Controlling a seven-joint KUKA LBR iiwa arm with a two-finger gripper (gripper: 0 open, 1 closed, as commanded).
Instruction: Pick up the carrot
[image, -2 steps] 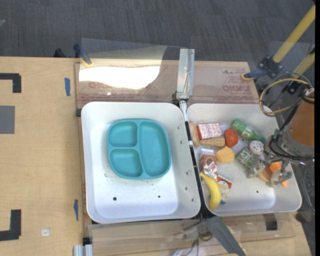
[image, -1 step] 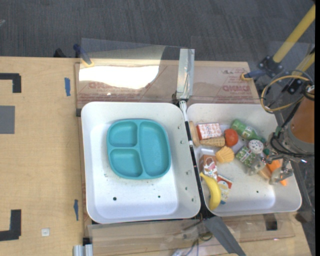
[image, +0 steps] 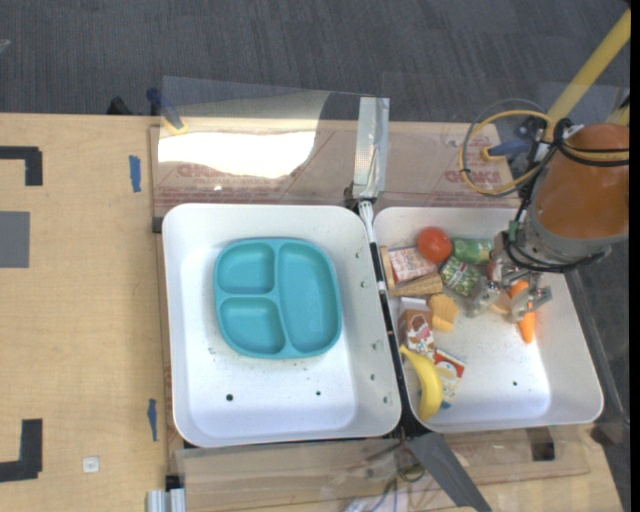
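Over in the right bin (image: 570, 390) the claw (image: 516, 292) is down among the toy food, and the carrot (image: 526, 322) sits right under it, its orange tip poking out toward the near wall. Whether the fingers are spread or pinching the carrot, I cannot tell. Beside it lie a tomato (image: 434, 243), a green packet (image: 462, 275), a cheese wedge (image: 444, 312) and a banana (image: 424, 379). The left bin (image: 190, 390) holds a teal divided plate (image: 277, 298).
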